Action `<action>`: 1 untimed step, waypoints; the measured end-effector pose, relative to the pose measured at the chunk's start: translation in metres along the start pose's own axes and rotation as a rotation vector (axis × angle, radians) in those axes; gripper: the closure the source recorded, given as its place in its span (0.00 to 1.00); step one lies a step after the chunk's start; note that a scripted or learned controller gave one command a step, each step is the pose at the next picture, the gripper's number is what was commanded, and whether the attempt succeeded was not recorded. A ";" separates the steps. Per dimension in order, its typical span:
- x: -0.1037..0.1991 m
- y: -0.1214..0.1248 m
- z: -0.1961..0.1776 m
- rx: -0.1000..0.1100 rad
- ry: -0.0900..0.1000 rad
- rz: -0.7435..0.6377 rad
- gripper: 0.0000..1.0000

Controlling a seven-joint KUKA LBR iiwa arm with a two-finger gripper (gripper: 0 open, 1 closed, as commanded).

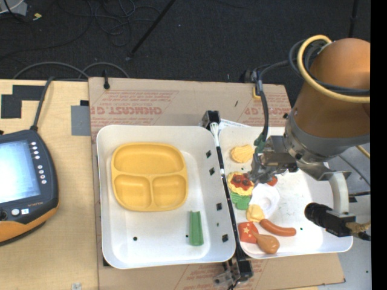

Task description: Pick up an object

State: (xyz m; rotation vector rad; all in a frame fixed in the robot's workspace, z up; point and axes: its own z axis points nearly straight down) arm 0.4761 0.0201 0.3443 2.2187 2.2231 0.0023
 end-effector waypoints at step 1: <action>0.066 0.000 -0.065 -0.002 0.002 -0.007 1.00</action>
